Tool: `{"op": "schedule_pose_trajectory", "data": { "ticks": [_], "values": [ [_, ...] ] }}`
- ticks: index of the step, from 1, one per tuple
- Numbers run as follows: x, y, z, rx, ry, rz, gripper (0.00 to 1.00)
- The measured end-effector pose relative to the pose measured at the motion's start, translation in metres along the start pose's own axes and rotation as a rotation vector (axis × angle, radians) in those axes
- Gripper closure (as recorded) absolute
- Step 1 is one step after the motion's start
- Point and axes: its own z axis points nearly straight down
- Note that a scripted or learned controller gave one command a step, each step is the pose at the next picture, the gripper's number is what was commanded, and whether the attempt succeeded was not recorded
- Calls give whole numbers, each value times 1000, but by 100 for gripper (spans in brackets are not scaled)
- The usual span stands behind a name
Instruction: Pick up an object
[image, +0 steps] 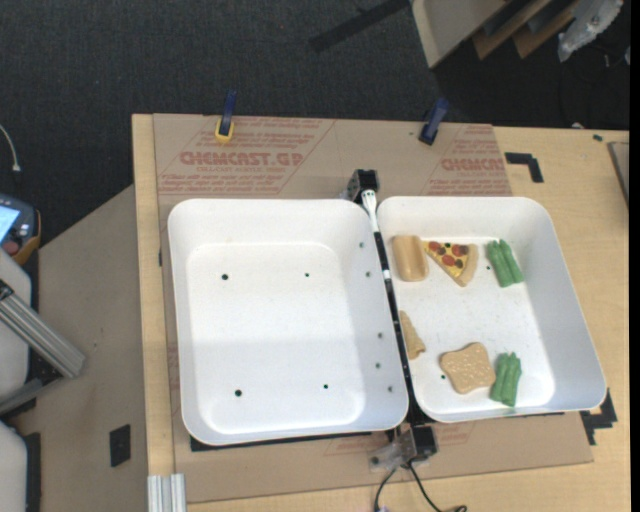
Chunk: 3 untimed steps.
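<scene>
Right bin (560, 300) holding pizza slice (452, 260), bread roll (407, 257), toast (467, 367) (two green pieces beside them), gripper state untellable

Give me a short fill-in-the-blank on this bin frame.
1. All the toy food lies in the ____ bin.
2. The pizza slice lies between the bread roll and a ____ vegetable.
3. The toast sits beside the other green vegetable, near the bin's ____ edge.

Missing: right; green; front
</scene>
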Motion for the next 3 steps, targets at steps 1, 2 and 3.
{"op": "schedule_pose_trajectory", "data": {
  "ticks": [1,2,3],
  "values": [
    [0,1,-11,-6,-3,-1,100],
    [0,1,-11,-5,-3,-1,0],
    [1,2,-22,-11,-6,-2,100]
  ]
}}
